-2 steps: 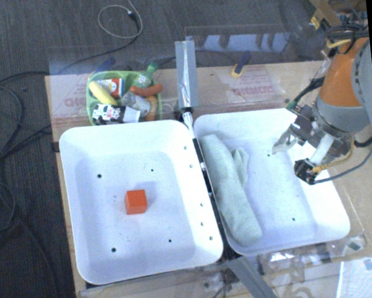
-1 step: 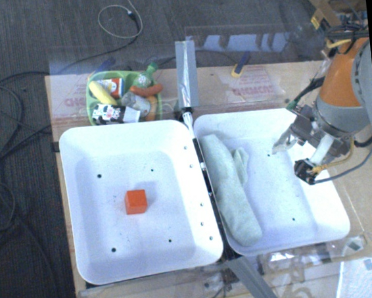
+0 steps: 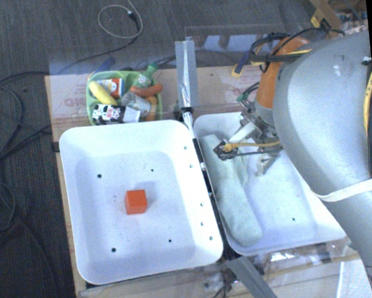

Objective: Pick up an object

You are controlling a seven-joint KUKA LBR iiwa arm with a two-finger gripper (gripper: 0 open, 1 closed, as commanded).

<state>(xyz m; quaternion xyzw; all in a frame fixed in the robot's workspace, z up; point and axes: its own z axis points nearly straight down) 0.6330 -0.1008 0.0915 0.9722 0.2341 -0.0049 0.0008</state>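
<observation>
Bins, two of them, shallow and white, sit side by side on the counter (image 3: 216, 89), their inner rims touching down the middle. The left bin (image 3: 78, 189) holds one small orange cube (image 3: 136, 201), which lies flat on the floor a little left of the bin's centre and well apart from every wall. The right bin (image 3: 293, 226) holds a pale cloth (image 3: 236, 202), rolled or bunched into a long shape that lies along the bin's left wall and runs from near the front corner toward the back. The grey arm (image 3: 327, 110) comes in from the right and hides much of this bin's right side, with its orange band (image 3: 269, 87) showing above the wrist. The claw (image 3: 259, 152) hangs low over the back part of the right bin, just beside the far end of the cloth and well apart from the cube. Whether it is open or closed cannot be told, and nothing can be seen in its hold. Farther back, an upright metal post (image 3: 186, 72) stands behind the join of the two bins. Left of it, a green basket (image 3: 90, 99) rests on the counter behind the left bin, crowded with small toys, among them a yellow banana shape (image 3: 104, 93) and an orange piece (image 3: 146, 88). Beyond the counter lies dark carpeted floor (image 3: 16, 37) with thin cables (image 3: 119, 20) looped across it.
</observation>
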